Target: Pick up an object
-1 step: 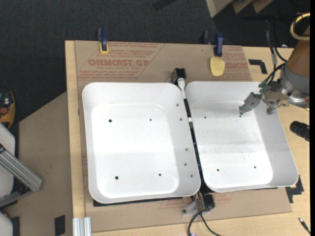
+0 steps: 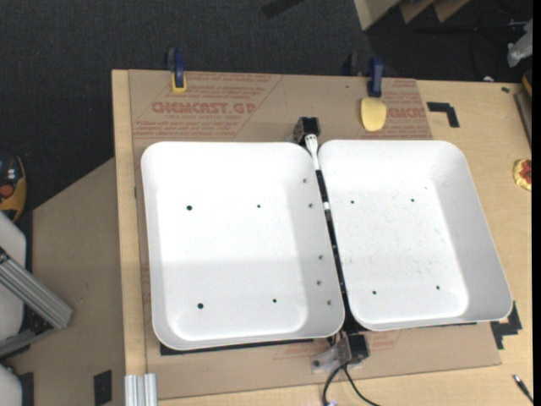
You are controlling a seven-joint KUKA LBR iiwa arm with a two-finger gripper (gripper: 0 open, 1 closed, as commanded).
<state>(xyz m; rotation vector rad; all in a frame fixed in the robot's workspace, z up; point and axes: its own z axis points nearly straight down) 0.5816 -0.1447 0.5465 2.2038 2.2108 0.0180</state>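
Two shallow white bins sit side by side on a brown board. The left bin [image 2: 228, 235] and the right bin [image 2: 406, 235] show bare white floors with a few small dark dots. A small pale yellow lump [image 2: 373, 114] lies on the board just behind the right bin's far rim, outside both bins.
Blue clamps [image 2: 176, 61] [image 2: 375, 72] pin the board's far edge. A black bracket [image 2: 307, 128] and a strip run between the bins, with a connector and cable [image 2: 348, 351] at the front. An aluminium rail [image 2: 34, 293] lies at the left. A small red-yellow item [image 2: 523, 172] sits at the right edge.
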